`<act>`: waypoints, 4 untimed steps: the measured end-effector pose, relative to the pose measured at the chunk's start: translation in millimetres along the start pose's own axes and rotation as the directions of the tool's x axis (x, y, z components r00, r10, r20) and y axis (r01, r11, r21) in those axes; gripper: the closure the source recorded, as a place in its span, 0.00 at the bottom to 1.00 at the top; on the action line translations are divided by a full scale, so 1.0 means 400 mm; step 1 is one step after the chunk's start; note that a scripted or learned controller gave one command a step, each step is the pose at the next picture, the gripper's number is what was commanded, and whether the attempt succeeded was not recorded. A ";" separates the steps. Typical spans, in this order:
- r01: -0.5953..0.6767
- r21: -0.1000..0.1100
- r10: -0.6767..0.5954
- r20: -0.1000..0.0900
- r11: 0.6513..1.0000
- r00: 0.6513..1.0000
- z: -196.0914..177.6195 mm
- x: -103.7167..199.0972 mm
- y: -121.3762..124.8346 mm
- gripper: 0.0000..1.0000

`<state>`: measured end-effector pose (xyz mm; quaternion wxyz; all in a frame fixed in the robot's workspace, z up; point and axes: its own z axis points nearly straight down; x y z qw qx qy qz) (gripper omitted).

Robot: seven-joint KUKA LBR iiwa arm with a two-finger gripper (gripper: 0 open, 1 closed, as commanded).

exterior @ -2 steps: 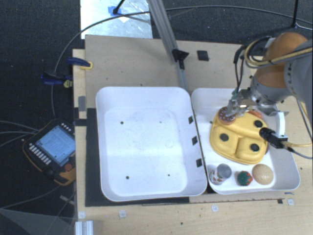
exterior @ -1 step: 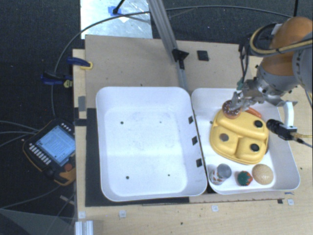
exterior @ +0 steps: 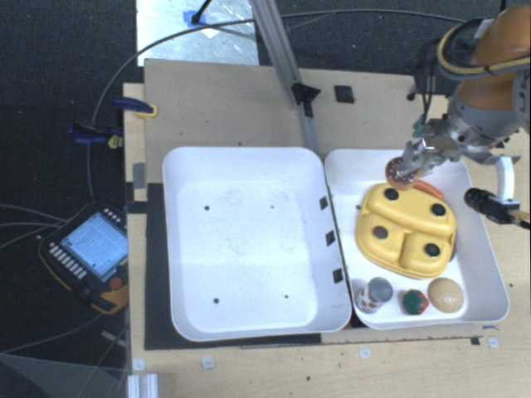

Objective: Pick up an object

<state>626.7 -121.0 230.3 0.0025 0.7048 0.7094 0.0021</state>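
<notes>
My gripper [exterior: 408, 166] hangs over the far end of the right bin [exterior: 489, 272], reaching in from the upper right. A small brown, speckled round object [exterior: 401, 173] sits between its fingertips, and the fingers are shut on it. Just below lies a large yellow moulded piece [exterior: 406, 229] with dark holes. An orange item [exterior: 428, 188] peeks out behind the yellow piece. Along the bin's near edge lie a small grey-capped item [exterior: 377, 291], a green and red ball [exterior: 415, 302] and a beige egg-shaped object [exterior: 445, 294].
The left bin [exterior: 241, 239] stands beside the right one, their rims touching at the middle. A metal pole [exterior: 278, 40] slants down to the bench behind the bins. A handheld pendant [exterior: 87, 251] and cables lie off the bench at the left.
</notes>
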 end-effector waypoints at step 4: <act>0.005 0.008 -0.005 -0.004 1.000 1.000 -0.001 0.567 -0.189 1.00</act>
